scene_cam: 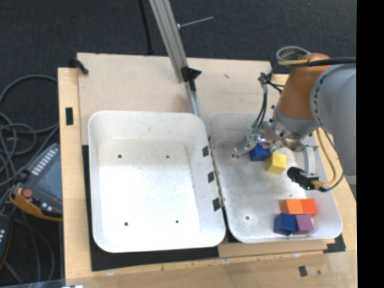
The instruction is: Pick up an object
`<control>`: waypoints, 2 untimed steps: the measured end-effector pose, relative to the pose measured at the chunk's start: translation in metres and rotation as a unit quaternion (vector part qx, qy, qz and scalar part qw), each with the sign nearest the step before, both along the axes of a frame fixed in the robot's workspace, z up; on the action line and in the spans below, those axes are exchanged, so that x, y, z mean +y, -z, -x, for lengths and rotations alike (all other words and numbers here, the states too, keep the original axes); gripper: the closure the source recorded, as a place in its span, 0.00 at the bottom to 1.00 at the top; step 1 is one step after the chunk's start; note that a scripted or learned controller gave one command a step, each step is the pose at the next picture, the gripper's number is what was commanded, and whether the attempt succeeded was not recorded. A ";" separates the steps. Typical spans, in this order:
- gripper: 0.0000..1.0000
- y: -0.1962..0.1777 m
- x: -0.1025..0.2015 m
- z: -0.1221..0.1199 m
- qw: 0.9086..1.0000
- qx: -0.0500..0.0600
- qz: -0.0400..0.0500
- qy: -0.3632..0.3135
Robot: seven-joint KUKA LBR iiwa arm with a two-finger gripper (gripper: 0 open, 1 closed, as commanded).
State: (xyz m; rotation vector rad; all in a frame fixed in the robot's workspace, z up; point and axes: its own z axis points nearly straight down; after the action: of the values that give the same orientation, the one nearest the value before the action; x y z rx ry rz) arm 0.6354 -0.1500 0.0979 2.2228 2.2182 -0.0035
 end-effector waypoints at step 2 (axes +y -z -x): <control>0.00 0.000 0.028 -0.039 1.000 -0.003 -0.001 -0.003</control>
State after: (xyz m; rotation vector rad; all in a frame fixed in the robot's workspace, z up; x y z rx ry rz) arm 0.6749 -0.1218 0.0982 2.2139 2.2223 0.0054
